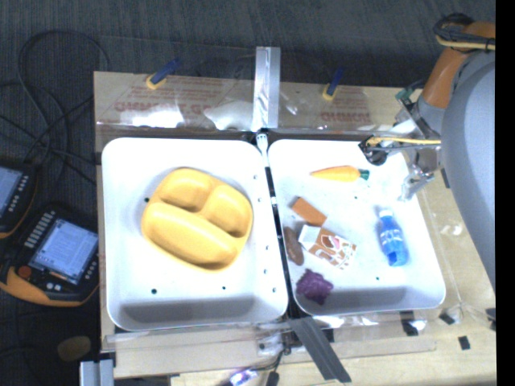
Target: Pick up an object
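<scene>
From my console I find the gripper (406,163) at the upper right of the frame, over the top right corner of the right bin (418,296), hanging off the grey arm (475,159) that comes in from the right edge. It is small and cluttered there, so I cannot tell what state it is in, and I see nothing carried by it. Nearest to it, just left and a little lower, lies the orange carrot (335,173) with its green tip pointing right — a toy by the look of it, stiff, light and tapered, best taken across its thick middle so it does not squirt out. Lower right sits the blue bottle (392,237), lying on its side; I judge it smooth and round, likely to roll, so I would close across its body. Toward the middle of that bin are an orange-brown block (309,211), a printed carton (327,244) and a thin dark brown piece (294,248) close against the bin's left wall — awkward to reach. A purple crinkled lump (314,285) sits near the bottom edge; it looks soft and would give under pressure. In the left bin (121,296) a big yellow padded object (197,217) fills the centre, probably too broad for this tool.
</scene>
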